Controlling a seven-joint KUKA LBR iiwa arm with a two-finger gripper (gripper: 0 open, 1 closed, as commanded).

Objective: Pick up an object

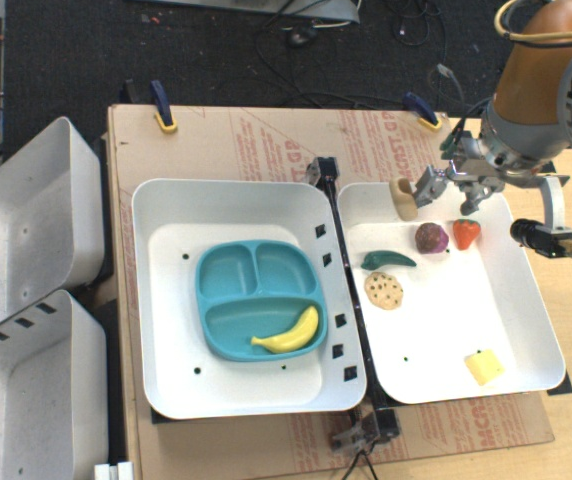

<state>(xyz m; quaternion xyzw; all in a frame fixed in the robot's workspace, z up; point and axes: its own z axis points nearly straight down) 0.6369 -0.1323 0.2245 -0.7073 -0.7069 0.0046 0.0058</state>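
The gripper [450, 190] hangs over the right bin [526, 298] at its twelve o'clock edge, fingers spread apart with nothing between them. Just at its six o'clock lie a purple onion-like ball [430, 237] and a red piece [465, 233], close beside each other; a green pepper [389, 259] and cookie [383, 289] sit toward seven o'clock. To grasp cleanly, I judge it should centre over one item, straddling it so neither finger strikes the neighbour.
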